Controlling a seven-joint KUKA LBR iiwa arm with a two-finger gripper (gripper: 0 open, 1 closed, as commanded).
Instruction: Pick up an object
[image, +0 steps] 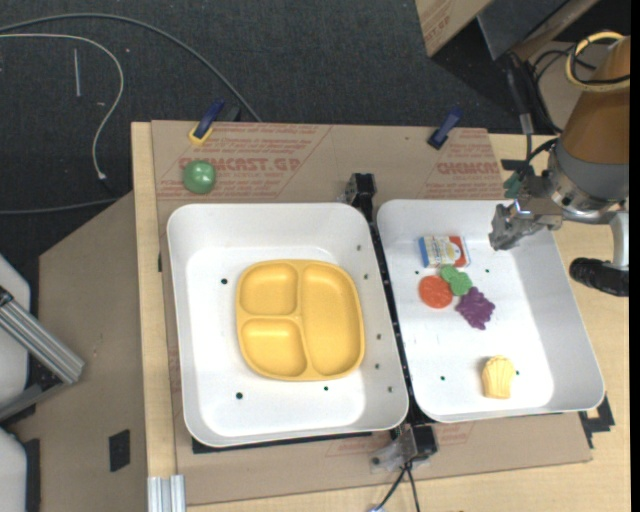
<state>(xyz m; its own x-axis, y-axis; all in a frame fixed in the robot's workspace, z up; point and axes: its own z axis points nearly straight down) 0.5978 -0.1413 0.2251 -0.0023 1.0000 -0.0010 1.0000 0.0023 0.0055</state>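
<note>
— Camera view first: where do we see the gripper (503, 228)?

— We see it hanging over the far right part of the right bin (560, 300), nothing between its fingers. Whether they are spread or pressed together we cannot tell.

— What lies closest to it?

— Just to its left we find a small red, white and blue packet (441, 250). Below that, left and toward the bench front, sit a green piece (456, 279), an orange-red round one (434, 292) touching it, and a purple grape bunch (476, 307).

— And further off?

— Well below the gripper, near the bin's front wall, we see a yellow piece (498, 377). Far to its left, the left bin (200, 300) bears a yellow divided plate (300, 320). Farthest left, a green ball (200, 177) rests on the cardboard (300, 160).
</note>
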